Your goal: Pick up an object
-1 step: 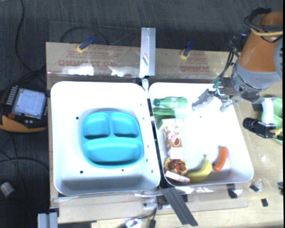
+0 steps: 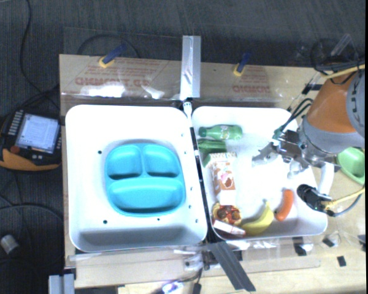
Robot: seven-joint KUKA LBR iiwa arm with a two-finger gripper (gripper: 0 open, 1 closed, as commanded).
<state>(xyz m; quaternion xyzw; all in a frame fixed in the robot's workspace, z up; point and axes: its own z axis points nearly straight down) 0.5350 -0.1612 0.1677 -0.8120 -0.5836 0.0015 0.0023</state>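
Note:
The right bin (image 2: 257, 116) holds a green bottle (image 2: 221, 132) lying at its far left, with a darker green item (image 2: 211, 144) just below it. A pink and white snack packet (image 2: 224, 175) lies under those. At the near edge are a yellow banana (image 2: 259, 220), a red and yellow pack (image 2: 226, 214) and an orange carrot-like piece (image 2: 284, 204). My gripper (image 2: 277, 150) hangs over the right part of this bin, above bare white floor, apart from all the objects. Nothing shows in its grasp.
The left bin (image 2: 80, 164) holds a blue divided plate (image 2: 145, 177). A light green object (image 2: 353, 163) sits at the far right beside the arm's wrist (image 2: 331, 124). Cables (image 2: 337, 204) trail near the right bin's near corner. A handheld device (image 2: 32, 136) lies left of the bench.

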